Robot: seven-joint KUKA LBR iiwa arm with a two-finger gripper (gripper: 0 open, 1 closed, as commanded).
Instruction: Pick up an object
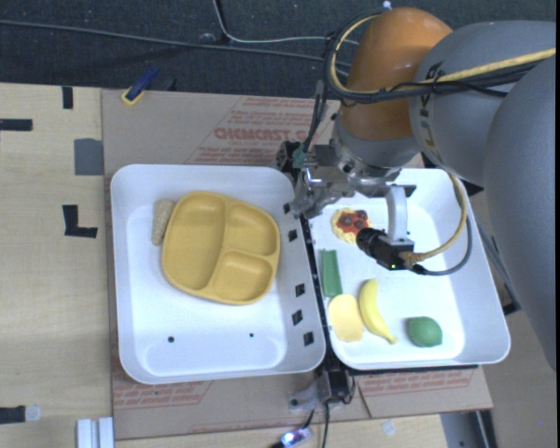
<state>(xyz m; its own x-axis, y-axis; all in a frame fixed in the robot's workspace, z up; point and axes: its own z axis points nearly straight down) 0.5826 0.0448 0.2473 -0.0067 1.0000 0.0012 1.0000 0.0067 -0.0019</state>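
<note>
The big grey arm comes in from the right side. It bends down, with its round orange part on top. Yellow and black wires loop around it. Under the orange part sits the hand (a small metal thing), hanging low and pointing down.

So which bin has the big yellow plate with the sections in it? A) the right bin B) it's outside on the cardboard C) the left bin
C: the yellow plate lies inside the left bin, while the banana and the other small food toys sit in the right bin.
</note>
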